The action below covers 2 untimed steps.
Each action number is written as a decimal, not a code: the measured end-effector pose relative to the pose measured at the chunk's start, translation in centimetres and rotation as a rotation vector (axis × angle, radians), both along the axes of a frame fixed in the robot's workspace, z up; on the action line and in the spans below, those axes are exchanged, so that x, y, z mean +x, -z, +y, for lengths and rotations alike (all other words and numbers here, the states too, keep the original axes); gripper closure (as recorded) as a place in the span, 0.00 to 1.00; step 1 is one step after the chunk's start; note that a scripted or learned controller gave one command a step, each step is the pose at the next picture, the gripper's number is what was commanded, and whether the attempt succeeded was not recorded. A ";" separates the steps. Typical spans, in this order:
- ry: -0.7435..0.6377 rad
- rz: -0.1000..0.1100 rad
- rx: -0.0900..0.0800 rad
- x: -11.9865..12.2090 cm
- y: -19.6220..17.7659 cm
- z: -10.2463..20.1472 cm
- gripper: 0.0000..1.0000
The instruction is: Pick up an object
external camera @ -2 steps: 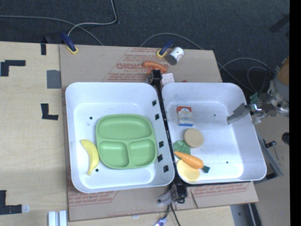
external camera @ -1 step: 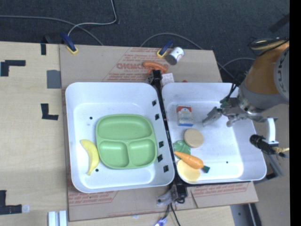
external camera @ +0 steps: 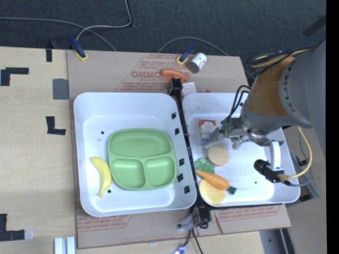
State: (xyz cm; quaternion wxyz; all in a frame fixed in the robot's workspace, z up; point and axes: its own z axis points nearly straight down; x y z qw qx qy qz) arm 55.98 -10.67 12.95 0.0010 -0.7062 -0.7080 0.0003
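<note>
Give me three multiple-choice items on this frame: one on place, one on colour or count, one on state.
1. Where does the banana lie?
A. In the left bin, beside the green plate
B. In the right bin
C. On the cardboard outside the bins

2. What colour is the divided plate?
A. White
B. Green
C. Orange

3. How does the carrot lie?
A. Standing upright
B. Flat in the right bin, partly over a yellow disc
C. On the green plate

Answers:
1. A: it lies against the plate's left edge inside the left bin.
2. B: it is pale green all over.
3. B: it lies flat, one end over the yellow disc.
</note>
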 end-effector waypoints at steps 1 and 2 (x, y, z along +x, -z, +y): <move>0.001 -0.004 -0.001 -1.3 4.3 -0.1 0.00; 0.001 -0.005 -0.002 -1.3 3.4 -0.1 1.00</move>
